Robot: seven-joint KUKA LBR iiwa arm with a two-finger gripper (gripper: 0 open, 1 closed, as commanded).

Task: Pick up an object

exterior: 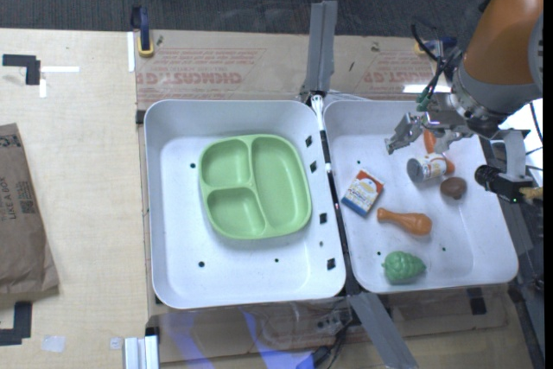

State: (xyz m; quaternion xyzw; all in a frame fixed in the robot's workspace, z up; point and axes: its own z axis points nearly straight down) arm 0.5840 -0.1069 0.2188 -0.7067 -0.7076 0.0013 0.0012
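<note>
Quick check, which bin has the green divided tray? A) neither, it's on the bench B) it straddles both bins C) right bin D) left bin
D: the green tray lies flat inside the left bin, apart from the small box, the orange item and the green item in the right bin.

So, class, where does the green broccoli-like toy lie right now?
The green broccoli-like toy lies in the right white bin, near its front edge, just below the orange carrot-shaped toy.
</note>
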